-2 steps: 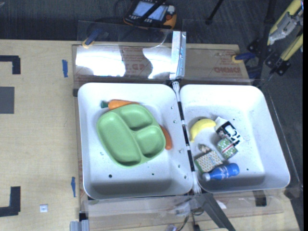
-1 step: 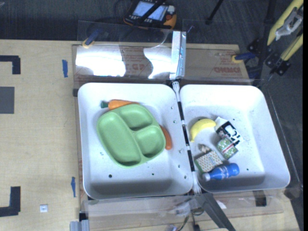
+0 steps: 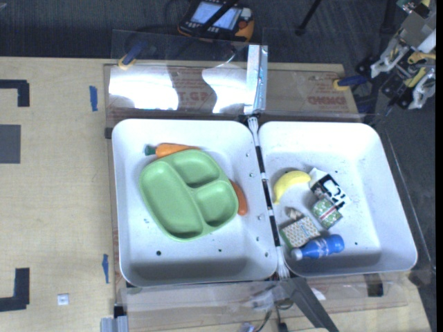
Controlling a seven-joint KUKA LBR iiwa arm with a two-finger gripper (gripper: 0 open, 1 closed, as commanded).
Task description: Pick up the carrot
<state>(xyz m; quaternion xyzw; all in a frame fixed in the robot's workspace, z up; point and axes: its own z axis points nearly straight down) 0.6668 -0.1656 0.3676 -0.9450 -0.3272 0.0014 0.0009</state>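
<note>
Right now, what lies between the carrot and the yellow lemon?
In the camera view, the green divided plate and the bins' shared rims lie between the carrot and the lemon.

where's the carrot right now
The carrot lies in the left bin, at its far side, tucked against the back edge of the green divided plate.

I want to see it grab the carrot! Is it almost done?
Not yet. Nothing looks done: the carrot lies in the left bin, tucked against the green divided plate. The end effector is up at the far right, away from both bins. Reaching, gripping and lifting are all left.
</note>
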